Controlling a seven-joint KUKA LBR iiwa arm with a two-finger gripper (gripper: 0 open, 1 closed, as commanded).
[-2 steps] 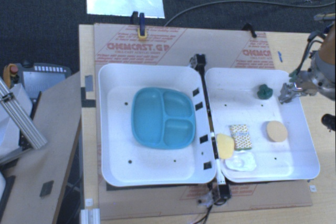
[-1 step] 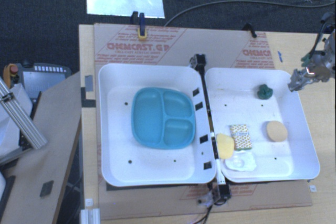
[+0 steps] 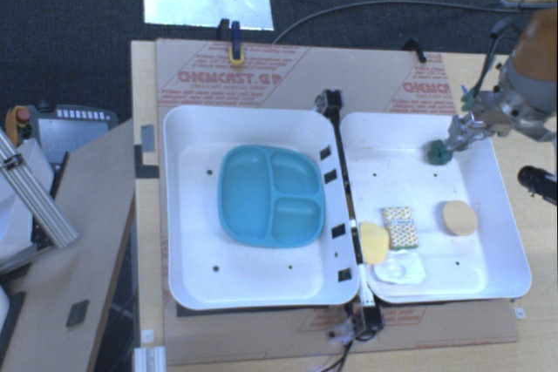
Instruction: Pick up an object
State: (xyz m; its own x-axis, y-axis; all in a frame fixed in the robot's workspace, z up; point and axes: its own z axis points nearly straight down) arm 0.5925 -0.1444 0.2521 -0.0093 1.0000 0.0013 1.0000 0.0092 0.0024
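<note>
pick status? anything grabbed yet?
Done: arm has reached into the right bin. In hand: gripper is low beside the green object; no grasp is visible. Left: grip and lift. The tan disc, patterned block and yellow piece lie untouched.

Robotics lab test cell.
Two shallow white bins (image 3: 261, 122) clamped side by side on a protective-film-covered board (image 3: 288, 70) over a wooden surface (image 3: 139, 83); dark carpet floor (image 3: 70, 13) around; teach pendant (image 3: 74, 128) parked at left beside aluminium extrusion (image 3: 35, 192); loose cable (image 3: 384, 6) trailing across the carpet; grey industrial arm (image 3: 532, 83) reaching in from right.
</note>
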